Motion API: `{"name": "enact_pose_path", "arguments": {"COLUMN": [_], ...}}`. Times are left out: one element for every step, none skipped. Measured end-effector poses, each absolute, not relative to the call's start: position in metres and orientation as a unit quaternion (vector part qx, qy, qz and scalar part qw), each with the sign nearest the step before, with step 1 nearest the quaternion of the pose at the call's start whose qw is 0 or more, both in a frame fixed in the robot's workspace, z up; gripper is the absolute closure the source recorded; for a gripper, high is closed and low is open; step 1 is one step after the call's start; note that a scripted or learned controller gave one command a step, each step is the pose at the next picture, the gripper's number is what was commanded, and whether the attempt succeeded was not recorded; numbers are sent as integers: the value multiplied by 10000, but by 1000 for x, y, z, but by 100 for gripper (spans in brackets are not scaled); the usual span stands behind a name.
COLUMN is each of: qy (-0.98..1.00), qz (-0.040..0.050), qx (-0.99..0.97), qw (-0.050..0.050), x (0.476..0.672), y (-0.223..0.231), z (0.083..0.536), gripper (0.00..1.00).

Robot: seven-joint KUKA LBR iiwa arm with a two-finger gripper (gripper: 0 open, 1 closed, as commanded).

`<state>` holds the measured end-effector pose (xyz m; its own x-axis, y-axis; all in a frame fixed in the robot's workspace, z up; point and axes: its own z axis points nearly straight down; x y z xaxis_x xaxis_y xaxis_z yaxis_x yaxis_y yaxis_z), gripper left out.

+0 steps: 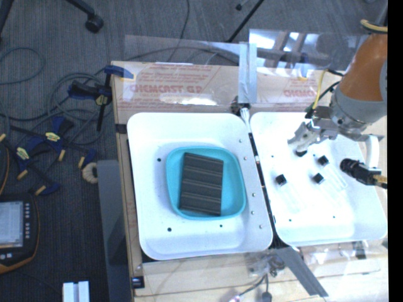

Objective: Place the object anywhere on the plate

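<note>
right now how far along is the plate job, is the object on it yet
Looks done: the dark ribbed block lies flat on the blue plate in the left bin, within the plate's rim. In hand: nothing that I can see; the claw is over the right bin, well away from the plate. Left: probably nothing for the placement itself. A few small black pieces lie in the right bin.

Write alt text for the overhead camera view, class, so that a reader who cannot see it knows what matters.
A dark ribbed block lies on a blue plate in the left white bin. The grey-and-orange arm's gripper hangs over the right bin, which holds a few small black pieces.
</note>
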<state>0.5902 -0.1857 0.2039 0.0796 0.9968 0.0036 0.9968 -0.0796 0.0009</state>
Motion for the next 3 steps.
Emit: {"name": "enact_pose_path", "arguments": {"qy": [-6784, -6467, -6517], "qz": [-16, -6, 4], "qx": [-7347, -7627, -7585], "qw": [9, 19, -21], "x": [590, 513, 537], "y": [-186, -211, -202], "z": [204, 199, 364], "gripper": [0, 0, 0]}}
